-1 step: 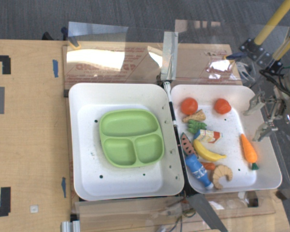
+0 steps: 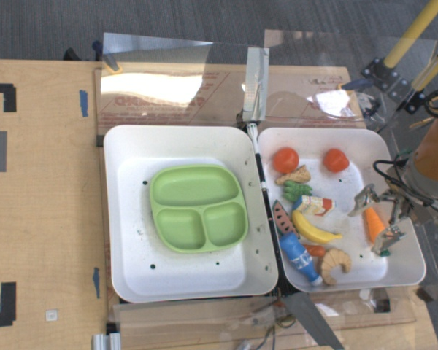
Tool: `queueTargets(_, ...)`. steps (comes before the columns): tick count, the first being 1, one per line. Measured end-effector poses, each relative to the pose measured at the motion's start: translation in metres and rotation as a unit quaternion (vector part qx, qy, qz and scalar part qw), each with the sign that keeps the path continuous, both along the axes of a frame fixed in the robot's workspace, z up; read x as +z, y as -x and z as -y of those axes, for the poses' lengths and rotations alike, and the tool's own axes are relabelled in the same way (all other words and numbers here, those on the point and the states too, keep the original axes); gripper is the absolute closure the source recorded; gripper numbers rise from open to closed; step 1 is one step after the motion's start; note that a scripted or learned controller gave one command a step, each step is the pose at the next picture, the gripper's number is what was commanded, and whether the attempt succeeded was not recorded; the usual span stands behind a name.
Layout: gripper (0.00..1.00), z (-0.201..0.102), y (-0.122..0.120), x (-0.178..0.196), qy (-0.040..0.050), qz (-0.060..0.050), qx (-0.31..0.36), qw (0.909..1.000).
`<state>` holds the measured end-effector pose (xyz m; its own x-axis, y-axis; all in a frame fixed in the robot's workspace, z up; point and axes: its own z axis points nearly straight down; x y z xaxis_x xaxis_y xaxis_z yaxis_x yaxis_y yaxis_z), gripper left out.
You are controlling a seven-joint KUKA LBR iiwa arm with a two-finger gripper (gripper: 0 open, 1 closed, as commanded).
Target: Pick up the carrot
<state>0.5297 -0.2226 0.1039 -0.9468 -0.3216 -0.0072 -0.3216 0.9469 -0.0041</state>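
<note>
The orange carrot (image 2: 374,224) lies on the floor of the right bin (image 2: 405,265), near its right wall, pointing towards the front. My gripper (image 2: 376,219) reaches in from the right and is low over it. One metal finger (image 2: 363,198) stands just behind the carrot's top end. The other finger (image 2: 386,240) is by its front tip. The fingers are spread apart with the carrot between them, and the gripper looks open around it. The arm's orange band (image 2: 432,159) is at the right edge.
Left of the carrot lie a banana (image 2: 315,230), a blue bottle (image 2: 299,254), a croissant (image 2: 334,262), a small carton (image 2: 317,205) and a watermelon slice (image 2: 279,217). Two red tomatoes (image 2: 285,159) (image 2: 336,160) sit at the back. A green divided plate (image 2: 198,207) rests in the left bin (image 2: 124,195).
</note>
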Motion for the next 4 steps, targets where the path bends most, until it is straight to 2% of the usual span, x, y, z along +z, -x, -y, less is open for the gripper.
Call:
queueTargets(1, 0.0, -0.035, 0.005, -0.014, 0.0015, 0.001, 0.039, 0.9992)
queueTargets(2, 1.0, -0.037, 0.0, -0.001, 0.0017, 0.009, 0.04, 0.9992)
queueTargets(3, 0.0, -0.037, 0.001, -0.002, 0.0014, 0.008, 0.039, 0.9992)
queueTargets(4, 0.0, -0.043, 0.018, -0.014, 0.001, 0.004, 0.024, 0.9997)
